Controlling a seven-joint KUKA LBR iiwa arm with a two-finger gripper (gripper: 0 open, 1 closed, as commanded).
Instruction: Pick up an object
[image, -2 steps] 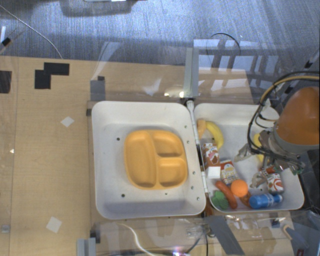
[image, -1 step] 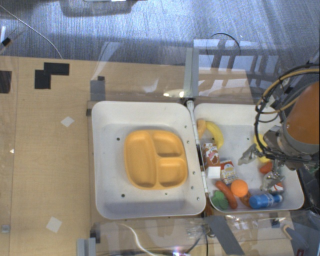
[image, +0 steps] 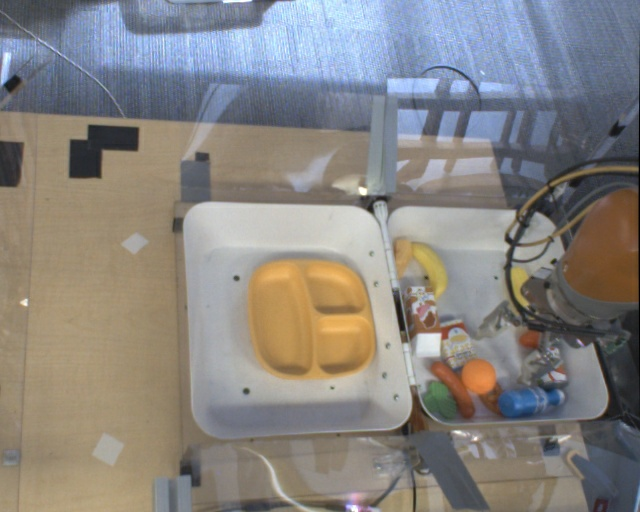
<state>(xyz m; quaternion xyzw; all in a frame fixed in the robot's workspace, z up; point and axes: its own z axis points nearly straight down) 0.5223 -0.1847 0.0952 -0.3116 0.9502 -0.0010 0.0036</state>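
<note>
Blue bottle (image: 530, 402) by right bin (image: 470, 418) front wall | arm low over toys, picking | claw (image: 543, 362) grip: cannot tell | orange ball (image: 479, 377) beside carrot (image: 452, 388)

Arm (image: 600, 255) reaches in frm right, claw (image: 545, 362) lowered.

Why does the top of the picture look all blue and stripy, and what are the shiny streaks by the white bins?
In the camera view, cool bluish light falls across the floor at the top; the clear panels behind the left bin and right bin catch pale glare streaks; the yellow tray looks evenly lit; the arm looks soft and blurry.
</note>
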